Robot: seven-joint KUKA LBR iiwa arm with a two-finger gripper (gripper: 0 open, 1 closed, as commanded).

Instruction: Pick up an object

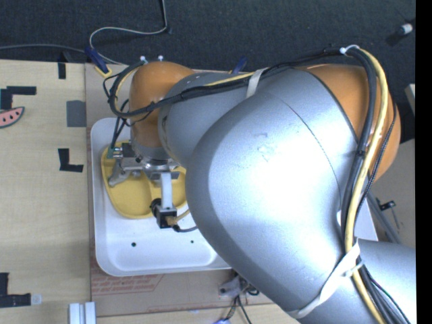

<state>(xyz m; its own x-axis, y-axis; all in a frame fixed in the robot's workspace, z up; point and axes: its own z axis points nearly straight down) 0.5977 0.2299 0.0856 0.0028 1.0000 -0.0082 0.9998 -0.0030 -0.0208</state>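
Note:
A yellow, rounded object (129, 200) lies in the left part of the white bin (145, 252). My gripper (147, 175) hangs low over the yellow object's upper edge, and its metal body hides part of it. Whether it touches the object cannot be made out. The grey arm with its orange wrist band (152, 90) reaches in from the right and hides the rest of the bin and everything to the right.
The bin's near floor (155, 245) shows white with two small dark dots. Left of the bin lies the wooden bench (40, 201) with black tape marks, a grey square (75, 112) and a pink piece (10, 117). Cables (128, 32) run along the back.

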